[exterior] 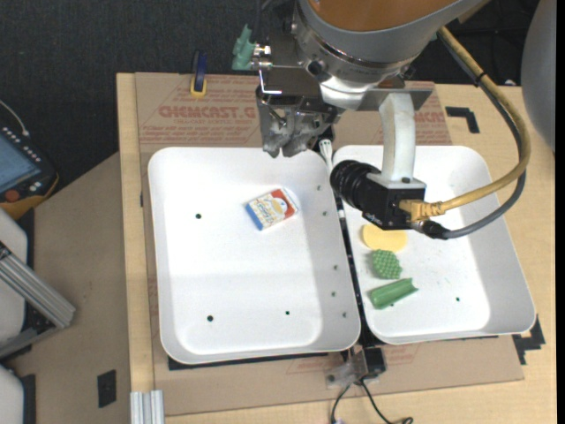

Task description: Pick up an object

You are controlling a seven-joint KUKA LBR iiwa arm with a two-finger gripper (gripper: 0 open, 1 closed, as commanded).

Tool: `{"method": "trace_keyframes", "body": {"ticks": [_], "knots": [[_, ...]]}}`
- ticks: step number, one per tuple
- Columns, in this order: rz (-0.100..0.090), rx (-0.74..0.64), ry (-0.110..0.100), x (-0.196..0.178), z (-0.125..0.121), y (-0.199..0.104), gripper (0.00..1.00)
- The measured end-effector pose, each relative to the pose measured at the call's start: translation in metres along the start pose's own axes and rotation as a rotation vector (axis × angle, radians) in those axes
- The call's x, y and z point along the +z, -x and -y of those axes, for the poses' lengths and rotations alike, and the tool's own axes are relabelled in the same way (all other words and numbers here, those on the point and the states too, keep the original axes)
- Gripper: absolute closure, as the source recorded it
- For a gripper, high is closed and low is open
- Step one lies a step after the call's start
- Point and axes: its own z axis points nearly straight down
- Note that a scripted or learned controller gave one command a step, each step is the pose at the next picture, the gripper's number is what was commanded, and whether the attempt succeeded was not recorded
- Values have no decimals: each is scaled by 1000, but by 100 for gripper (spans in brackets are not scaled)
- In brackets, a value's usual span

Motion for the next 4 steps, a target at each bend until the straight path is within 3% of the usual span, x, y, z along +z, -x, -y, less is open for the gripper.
{"method": "trace_keyframes", "body": {"ticks": [4], "knots": [[1, 1, -2, -21, 0, 0, 100]]}}
